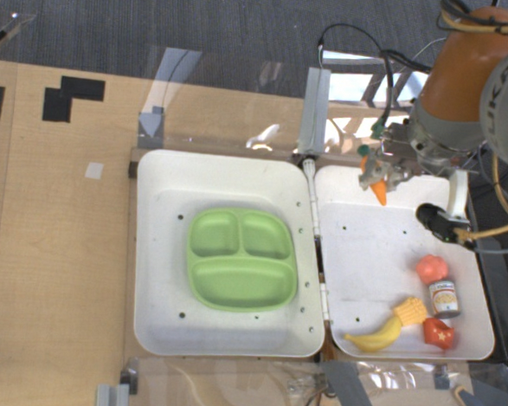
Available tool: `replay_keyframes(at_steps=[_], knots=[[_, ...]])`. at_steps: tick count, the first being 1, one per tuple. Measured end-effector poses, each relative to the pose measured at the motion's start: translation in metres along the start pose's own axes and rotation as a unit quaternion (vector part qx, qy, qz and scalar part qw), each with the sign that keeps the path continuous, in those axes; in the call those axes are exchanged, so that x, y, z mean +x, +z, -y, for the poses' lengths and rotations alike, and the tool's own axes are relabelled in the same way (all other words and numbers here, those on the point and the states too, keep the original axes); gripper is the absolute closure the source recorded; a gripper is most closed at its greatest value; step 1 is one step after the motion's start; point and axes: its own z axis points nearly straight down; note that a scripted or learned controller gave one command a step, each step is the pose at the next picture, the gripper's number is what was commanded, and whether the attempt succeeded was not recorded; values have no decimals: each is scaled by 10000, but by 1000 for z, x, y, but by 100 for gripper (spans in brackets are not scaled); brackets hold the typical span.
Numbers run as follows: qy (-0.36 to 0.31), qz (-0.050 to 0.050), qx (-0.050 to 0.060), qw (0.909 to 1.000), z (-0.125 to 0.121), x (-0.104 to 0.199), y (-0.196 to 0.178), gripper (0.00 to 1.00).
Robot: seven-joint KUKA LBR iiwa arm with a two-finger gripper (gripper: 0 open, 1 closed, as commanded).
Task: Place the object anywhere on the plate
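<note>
Nearest, at lower right, lie a banana (376, 336) and corn (411, 310). At upper right the hand (378, 186) grips a carrot (379, 194) by its top. The plate (242, 259) is well apart on the left; such a thin grip may slip on the way.

The arm (480, 75) is reaching in from the right side of the camera view, with its orange band sitting above the grey wrist section. The wrist is pointing down and to the left. The gripper (379, 182) is hanging at the end of the wrist, with its fingers pointing downward. A small orange object (380, 193) is showing between the fingertips, and the fingers are closing around its upper part.
</note>
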Motion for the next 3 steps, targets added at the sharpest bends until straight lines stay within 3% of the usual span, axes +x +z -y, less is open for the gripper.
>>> replay_keyframes(at_steps=[1, 2, 3], knots=[[-868, -8, -2, 9962, -16, 26, 65, 100], [-544, -13, -7, 9985, 32, 102, 65, 100], [-542, -12, -6, 9985, 32, 102, 65, 0]])
